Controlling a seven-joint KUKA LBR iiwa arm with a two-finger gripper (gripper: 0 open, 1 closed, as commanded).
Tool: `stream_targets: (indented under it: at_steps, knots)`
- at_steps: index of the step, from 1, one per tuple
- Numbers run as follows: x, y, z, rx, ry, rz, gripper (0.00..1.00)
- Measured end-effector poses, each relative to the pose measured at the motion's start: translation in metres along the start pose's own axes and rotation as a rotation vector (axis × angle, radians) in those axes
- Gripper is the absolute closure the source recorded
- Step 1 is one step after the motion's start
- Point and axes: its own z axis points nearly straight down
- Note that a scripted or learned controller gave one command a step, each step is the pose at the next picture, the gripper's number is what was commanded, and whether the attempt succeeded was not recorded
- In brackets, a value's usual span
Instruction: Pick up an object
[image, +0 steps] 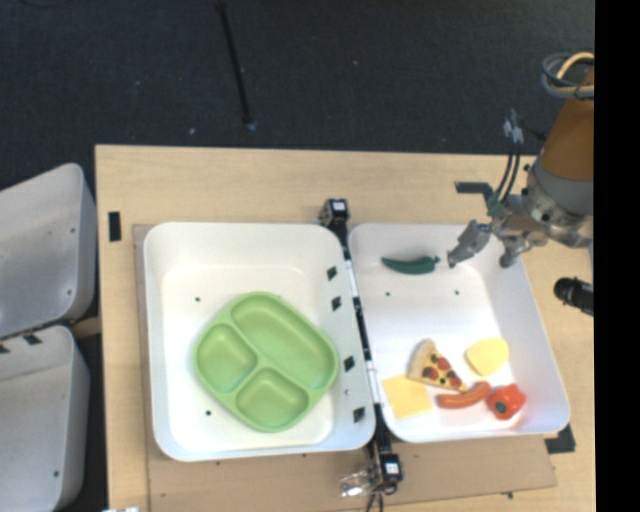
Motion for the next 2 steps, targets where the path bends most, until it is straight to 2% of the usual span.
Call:
stream_targets:
  at_steps: [1, 2]
  knots:
    - [0.0, 0.002, -0.008, -0.013, -0.002, -0.003, 0.0]
    - [0.003, -0.001, 0.035, -0.01, -0.003, -0.003, 0.0]
